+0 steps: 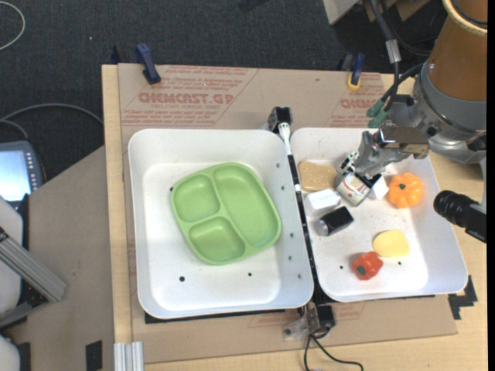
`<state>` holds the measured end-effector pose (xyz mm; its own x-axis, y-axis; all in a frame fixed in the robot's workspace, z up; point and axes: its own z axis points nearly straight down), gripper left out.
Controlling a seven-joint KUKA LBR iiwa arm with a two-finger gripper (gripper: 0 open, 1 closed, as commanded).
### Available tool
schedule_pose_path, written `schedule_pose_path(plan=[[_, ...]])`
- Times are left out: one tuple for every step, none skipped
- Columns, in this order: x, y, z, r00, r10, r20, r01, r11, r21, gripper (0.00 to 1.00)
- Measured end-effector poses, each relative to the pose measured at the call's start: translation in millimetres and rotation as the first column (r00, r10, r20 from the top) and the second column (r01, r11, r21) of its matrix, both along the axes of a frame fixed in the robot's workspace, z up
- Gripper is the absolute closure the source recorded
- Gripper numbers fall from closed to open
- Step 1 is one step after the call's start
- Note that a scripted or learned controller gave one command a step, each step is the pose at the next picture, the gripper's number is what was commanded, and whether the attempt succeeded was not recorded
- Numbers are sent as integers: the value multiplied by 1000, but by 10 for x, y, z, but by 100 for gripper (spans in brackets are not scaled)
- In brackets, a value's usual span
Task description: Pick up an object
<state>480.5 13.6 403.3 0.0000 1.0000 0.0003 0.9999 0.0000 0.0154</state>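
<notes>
In the right bin, my gripper hangs over the upper middle, reaching in from the right. Directly under its tip lies a small can with a white and red label, tilted on its side. Whether the gripper touches the can is unclear. Around it lie a tan bread slice, a white block, a black block, an orange pumpkin, a yellow lemon and a red pepper.
The left bin holds a green divided plate. A black divider clip sits where the bins meet at the back. Blue and yellow clamps grip the cardboard's far edge. A black cylinder juts in at the right.
</notes>
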Motion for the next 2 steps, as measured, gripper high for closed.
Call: schedule_pose_path(plan=[[-28,-326,-1207,1000,-5,-28,5,1000,-1,100],[115,-545,-2188,1000,-4,-25,4,1000,0,100]])
